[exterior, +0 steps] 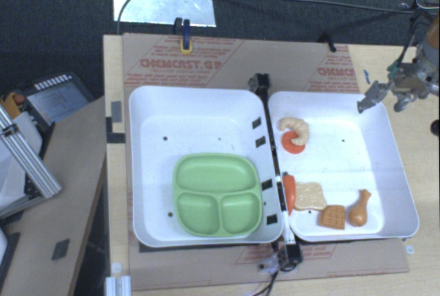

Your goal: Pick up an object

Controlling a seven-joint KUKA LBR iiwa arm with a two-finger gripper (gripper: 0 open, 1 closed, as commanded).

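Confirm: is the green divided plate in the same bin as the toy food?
No, the green divided plate sits in the left bin; the toy food lies in the right bin.

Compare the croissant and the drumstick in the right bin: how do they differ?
The croissant is pale and curled, and lies at the bin's far left, touching a red slice. The drumstick is orange-brown and club-shaped, and lies near the front, beside a waffle. Both are toy food lying flat in the right bin.

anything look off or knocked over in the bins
Nothing is spilled or broken. The food toys sit loose in the right bin, a red piece wedged against the divider. The green tray lies flat in the left bin.
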